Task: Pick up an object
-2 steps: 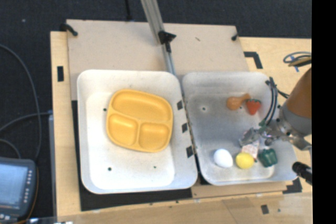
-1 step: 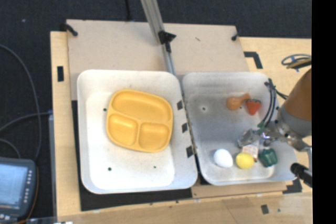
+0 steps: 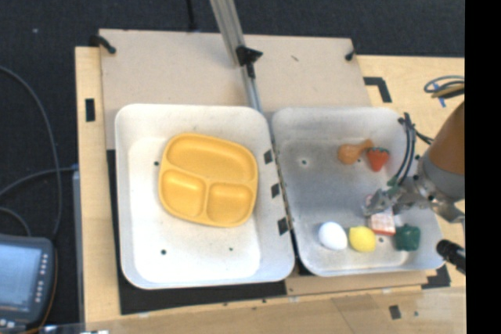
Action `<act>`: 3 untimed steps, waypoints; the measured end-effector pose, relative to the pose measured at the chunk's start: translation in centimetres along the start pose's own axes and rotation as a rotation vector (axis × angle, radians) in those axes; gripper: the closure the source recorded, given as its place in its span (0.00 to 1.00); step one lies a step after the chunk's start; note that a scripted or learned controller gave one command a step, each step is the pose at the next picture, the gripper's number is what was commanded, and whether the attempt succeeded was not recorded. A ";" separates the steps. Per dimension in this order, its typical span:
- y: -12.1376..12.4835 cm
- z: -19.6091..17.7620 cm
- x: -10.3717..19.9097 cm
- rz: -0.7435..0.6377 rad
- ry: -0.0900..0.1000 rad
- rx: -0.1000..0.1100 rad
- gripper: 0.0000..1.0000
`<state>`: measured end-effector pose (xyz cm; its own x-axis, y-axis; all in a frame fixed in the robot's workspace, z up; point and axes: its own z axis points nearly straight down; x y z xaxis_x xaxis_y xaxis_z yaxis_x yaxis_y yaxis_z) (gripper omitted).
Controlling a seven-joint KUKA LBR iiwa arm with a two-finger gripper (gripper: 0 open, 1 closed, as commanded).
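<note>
gripper (image 3: 381,205) over right bin (image 3: 313,137), nr red-white item (image 3: 383,225)

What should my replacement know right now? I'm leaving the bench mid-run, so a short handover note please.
Gripper: low in the right bin, beside the small red-and-white item; finger state unclear, nothing seen held.
Right bin: white egg, yellow lemon, green piece, orange piece, red strawberry.
Left bin: yellow divided plate.
Done: nothing lifted.
Left: grasp and raise one object.
</note>
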<state>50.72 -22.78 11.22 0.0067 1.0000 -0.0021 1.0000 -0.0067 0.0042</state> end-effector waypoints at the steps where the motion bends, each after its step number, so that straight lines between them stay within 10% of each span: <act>1: -0.3 -4.6 0.3 -0.009 -0.001 -0.002 1.00; 3: -0.4 -9.5 5.5 -0.010 0.001 0.001 1.00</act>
<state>50.34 -17.26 20.75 -0.0034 1.0000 -0.0010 1.0000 0.0034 0.0031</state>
